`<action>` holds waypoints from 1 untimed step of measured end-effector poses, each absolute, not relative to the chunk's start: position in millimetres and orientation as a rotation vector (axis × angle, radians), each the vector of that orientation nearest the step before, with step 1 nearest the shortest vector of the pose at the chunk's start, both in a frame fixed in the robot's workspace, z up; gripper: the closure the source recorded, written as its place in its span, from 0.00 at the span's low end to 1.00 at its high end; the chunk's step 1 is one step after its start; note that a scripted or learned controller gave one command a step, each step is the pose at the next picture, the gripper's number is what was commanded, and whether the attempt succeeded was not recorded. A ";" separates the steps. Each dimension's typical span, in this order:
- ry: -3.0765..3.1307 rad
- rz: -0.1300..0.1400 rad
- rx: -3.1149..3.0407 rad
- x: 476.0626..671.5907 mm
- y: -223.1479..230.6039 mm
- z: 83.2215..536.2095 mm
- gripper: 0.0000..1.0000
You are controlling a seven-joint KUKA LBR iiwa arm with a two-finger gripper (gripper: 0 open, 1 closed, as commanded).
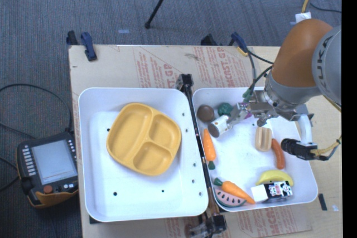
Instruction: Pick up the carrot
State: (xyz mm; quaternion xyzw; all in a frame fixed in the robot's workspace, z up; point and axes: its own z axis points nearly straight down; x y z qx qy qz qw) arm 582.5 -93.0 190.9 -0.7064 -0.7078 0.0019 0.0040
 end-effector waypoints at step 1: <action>-2.477 0.012 -1.937 534.2 -93.4 91.9 0.00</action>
